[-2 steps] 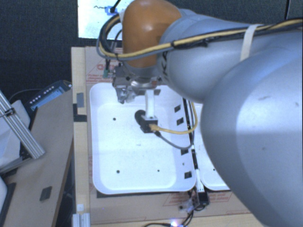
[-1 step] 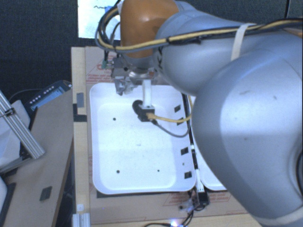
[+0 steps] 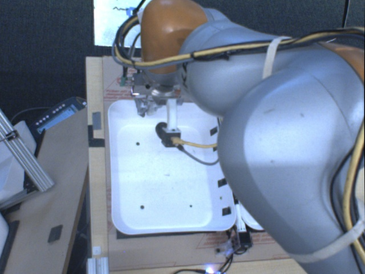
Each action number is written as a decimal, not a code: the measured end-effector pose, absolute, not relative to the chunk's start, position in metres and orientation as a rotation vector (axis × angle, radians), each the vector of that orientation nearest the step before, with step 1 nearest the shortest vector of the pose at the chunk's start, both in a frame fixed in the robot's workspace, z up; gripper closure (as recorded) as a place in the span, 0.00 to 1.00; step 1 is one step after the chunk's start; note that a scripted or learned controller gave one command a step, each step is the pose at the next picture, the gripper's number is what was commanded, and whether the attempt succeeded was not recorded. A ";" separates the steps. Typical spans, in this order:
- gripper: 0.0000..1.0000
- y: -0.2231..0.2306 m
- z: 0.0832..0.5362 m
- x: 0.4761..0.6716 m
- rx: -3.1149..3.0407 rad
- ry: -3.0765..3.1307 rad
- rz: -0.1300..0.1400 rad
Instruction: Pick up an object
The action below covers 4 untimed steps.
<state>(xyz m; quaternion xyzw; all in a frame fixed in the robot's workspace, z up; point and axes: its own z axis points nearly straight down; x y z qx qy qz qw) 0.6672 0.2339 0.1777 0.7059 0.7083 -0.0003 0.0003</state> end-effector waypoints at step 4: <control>1.00 0.235 0.216 0.603 2.219 2.226 -0.001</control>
